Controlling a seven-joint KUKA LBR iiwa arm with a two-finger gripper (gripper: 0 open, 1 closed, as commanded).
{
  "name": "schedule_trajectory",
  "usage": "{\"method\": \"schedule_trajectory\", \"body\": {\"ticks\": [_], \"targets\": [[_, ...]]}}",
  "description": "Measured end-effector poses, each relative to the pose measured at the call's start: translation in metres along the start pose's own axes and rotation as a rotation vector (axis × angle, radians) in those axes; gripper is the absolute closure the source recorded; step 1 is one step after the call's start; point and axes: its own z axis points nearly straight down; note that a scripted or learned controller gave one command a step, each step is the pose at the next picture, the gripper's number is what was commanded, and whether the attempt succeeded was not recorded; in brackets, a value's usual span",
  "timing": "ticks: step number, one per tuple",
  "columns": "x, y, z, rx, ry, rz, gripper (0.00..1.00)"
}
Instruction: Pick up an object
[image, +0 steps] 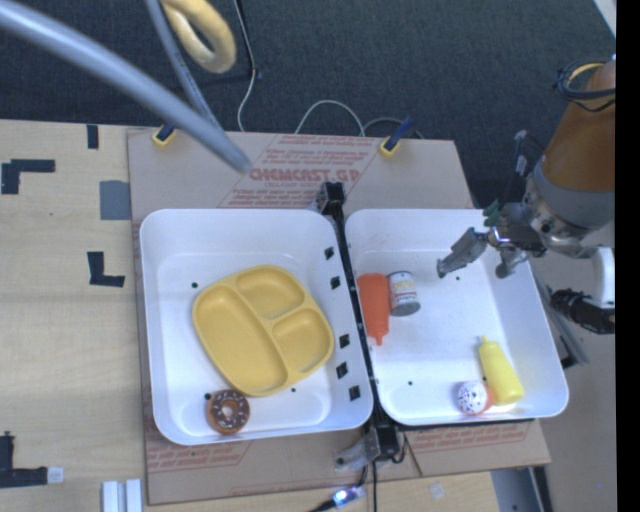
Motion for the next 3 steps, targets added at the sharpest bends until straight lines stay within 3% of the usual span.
{"method": "schedule_trajectory", "body": {"ticks": [1, 3], "targets": [[0.000, 0.002, -0.007, -0.012, -0.002, -0.003, 0.00], [0.007, 0.010, 0.084, -0.008, -0.002, -0.003, 0.00]]}}
